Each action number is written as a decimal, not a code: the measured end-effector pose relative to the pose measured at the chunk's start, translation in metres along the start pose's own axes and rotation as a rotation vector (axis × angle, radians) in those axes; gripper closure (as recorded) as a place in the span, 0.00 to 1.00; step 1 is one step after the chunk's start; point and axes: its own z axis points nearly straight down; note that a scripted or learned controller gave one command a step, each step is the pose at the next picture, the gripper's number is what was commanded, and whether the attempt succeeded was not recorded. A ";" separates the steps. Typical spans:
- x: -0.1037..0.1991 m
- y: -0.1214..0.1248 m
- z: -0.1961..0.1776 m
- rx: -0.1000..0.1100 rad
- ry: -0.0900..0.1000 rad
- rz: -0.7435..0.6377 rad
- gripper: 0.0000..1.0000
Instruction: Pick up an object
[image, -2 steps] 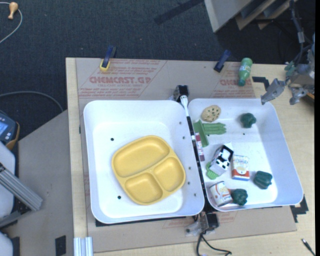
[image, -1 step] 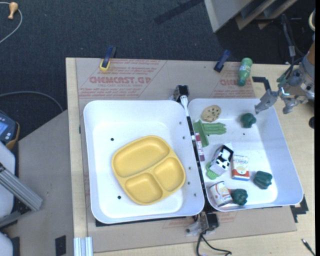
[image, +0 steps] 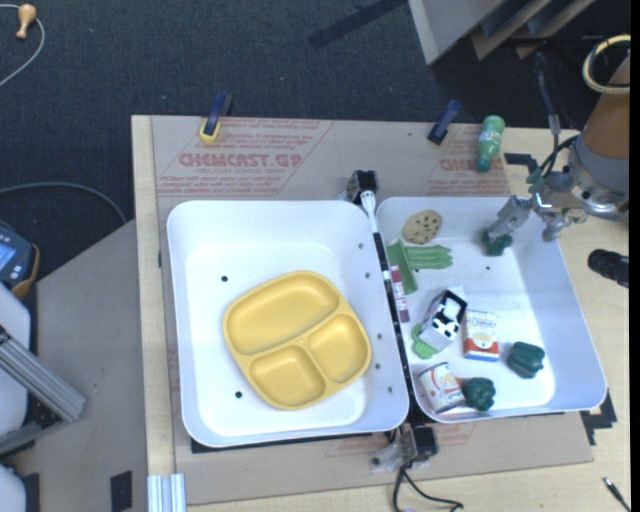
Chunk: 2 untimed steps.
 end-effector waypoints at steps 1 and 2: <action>-0.008 -0.004 0.059 0.001 0.000 0.002 0.00; -0.007 -0.004 0.099 -0.001 0.000 0.001 0.00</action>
